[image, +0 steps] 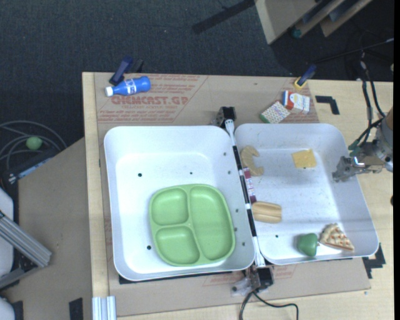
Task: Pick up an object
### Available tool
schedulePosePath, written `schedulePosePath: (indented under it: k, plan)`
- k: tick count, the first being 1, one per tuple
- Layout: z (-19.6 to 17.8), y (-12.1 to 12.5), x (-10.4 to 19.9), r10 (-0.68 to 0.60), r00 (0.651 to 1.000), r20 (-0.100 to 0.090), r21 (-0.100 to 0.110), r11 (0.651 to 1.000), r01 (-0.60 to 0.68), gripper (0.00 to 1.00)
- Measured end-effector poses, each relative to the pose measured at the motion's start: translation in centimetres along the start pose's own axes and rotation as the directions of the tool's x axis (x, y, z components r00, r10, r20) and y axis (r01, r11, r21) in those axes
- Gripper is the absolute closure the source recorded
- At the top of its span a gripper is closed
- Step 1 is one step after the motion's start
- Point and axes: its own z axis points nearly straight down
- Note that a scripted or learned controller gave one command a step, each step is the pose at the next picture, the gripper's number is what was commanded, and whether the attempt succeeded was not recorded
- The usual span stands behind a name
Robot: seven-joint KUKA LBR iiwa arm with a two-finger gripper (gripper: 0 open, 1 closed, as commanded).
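Dark blue-grey carpet floor, pale wooden desk with printed red lettering, coiled grey cables at left, aluminium rail lower left, beige furniture at top right

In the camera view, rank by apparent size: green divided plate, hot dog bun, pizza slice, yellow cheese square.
1. green divided plate
2. hot dog bun and pizza slice, too alike to separate
3. yellow cheese square

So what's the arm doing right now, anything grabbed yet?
Gripper at right bin's right rim, nothing visibly held. Cheese slice nearest, untouched. Path to it unobstructed.
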Motion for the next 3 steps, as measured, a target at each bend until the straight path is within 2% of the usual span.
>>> schedulePosePath:
  k: [1,2,3]
  plan:
    - [-3.4,9.5,6.0,-0.004,1.0,-0.001,-0.006,1.0,0.004,1.0]
    - [5.4,4.6,5.4,0.0,1.0,0.0,0.001,1.0,0.0,1.0]
    - [4.2,4.8,5.4,-0.001,1.0,0.001,-0.004,1.0,0.001,1.0]
